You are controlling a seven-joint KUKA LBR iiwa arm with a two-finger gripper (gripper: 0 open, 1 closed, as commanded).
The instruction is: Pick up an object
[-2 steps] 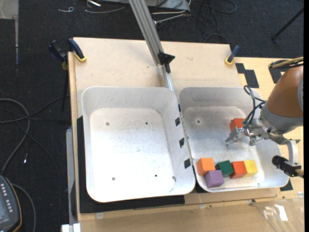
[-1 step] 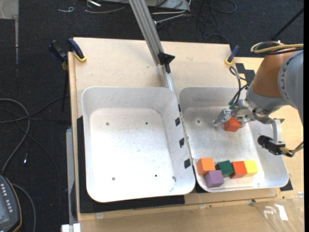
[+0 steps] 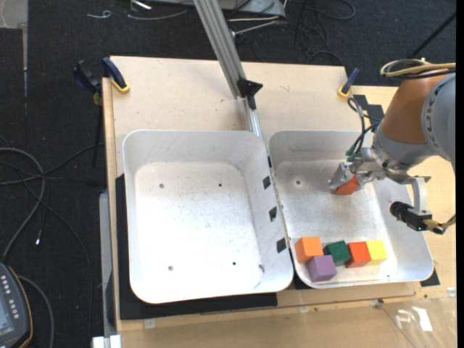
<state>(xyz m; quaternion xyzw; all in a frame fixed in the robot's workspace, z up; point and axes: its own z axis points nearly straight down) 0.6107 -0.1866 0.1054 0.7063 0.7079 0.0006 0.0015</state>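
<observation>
At right of frame, the tool (image 3: 348, 180) sits low in the right bin (image 3: 406, 267), fingers closed around a red block (image 3: 349, 186). Grasp apparently made; the lift remains. Five blocks (image 3: 339, 254) wait along the bin's lower edge.

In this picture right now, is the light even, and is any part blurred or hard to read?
Camera view: the light is soft and even, with weak shadows under the blocks; the left bin looks bright but not washed out. The purple block and yellow block are sharp. The claw and the reddish thing at it look slightly soft, so the grip is hard to read.
</observation>
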